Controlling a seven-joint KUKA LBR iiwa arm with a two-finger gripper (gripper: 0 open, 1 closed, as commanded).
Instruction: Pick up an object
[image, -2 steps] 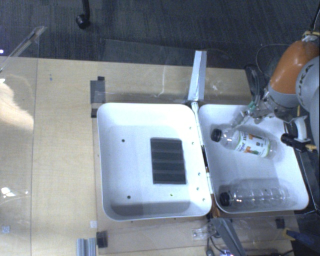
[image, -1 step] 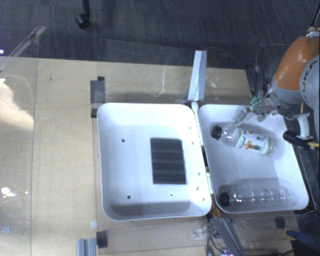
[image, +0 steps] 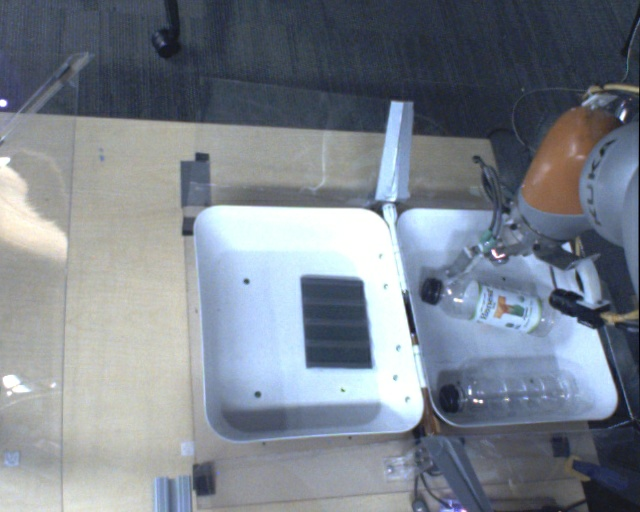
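Two shallow white plastic bins sit side by side on the pale wooden bench (image: 120, 330). The left bin (image: 230, 300) holds one thing: a dark ribbed rectangular block (image: 336, 321) lying flat near its middle, well apart from all four walls.

The right bin (image: 600, 385) holds two bottles, both lying on their sides with their black caps pointing left. The farther one is a clear plastic bottle with a white, green and orange label (image: 492, 303); it lies across the middle of the bin, tilted slightly so its cap end is a little farther back than its base. The nearer one is a larger clear ribbed plastic bottle without a label (image: 510, 392), lying along the bin's near wall, just beside it.

One grey arm with an orange band (image: 560, 170) reaches in from the right over the far part of the right bin. Its gripper (image: 488, 250) hangs just beyond the labelled bottle, near that bottle's neck. How wide it stands, and whether it has hold of anything, cannot be told from this slant.
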